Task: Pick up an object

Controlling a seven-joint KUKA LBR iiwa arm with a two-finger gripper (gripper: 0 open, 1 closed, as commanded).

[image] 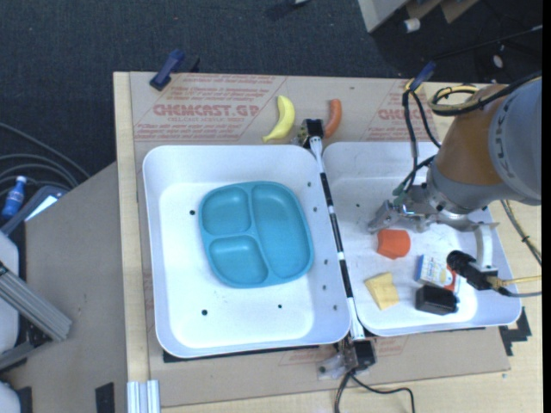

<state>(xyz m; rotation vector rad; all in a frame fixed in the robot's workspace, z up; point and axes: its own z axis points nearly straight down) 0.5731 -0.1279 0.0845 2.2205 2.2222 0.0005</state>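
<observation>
Arm point(472, 149): enters from 3 o'clock, orange band above the wrist, wrist bent down over the right bin point(362, 172). Gripper point(403, 217) sits low over the middle of that bin. Whether it is released or clenched cannot be told from this slant; nothing is seen grasped.

Task things, all in the right bin:
- orange lump point(393, 243), just beside the gripper at its 6 o'clock; contact cannot be told.
- yellow block point(383, 291), at 6 o'clock from the lump, near the bin's front wall.
- blue-and-white box point(433, 270), at 4 o'clock from the gripper.
- black block point(436, 300), at 6 o'clock from the box, just beside it.

Surface: 2 white bins side by side on a pale bench point(215, 101) topped with a sheet printed in red lettering. Dark carpeted floor point(86, 24) lies around it, with cables point(39, 149) at 9 o'clock.

Other things: left bin point(172, 179) holds 1 blue divided plate point(256, 233), 3 compartments, lying flat at centre. On the bench at 12 o'clock of the bins: a banana point(281, 119), an orange carrot-like piece point(332, 117), and a blue clamp point(166, 70) at the bench's far left corner. Nothing lies between the gripper and the orange lump.
</observation>
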